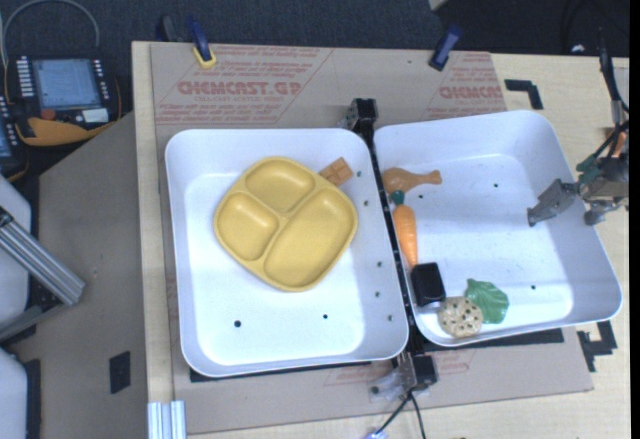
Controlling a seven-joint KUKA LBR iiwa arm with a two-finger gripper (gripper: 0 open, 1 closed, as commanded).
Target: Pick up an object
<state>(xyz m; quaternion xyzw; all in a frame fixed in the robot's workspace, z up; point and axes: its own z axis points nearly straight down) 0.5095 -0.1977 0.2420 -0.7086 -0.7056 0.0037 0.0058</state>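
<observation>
While nothing is gripped: gripper [562,199] sits at right bin's [520,142] right edge, fingers spread
Targets: carrot [405,234] — black block [428,283] — along left wall
Approach: descend centred, away from wall

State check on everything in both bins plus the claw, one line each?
Yellow three-compartment plastic plate: flat in left bin, nothing on it.
Small brown block: against the plate's upper right rim.
Toy chicken drumstick: lying in right bin, by divider.
Orange toy carrot: lying along divider.
Black block: below the carrot.
Toy cookie: touching green leafy toy.
Claw: over right bin's right side, holding nothing.
</observation>
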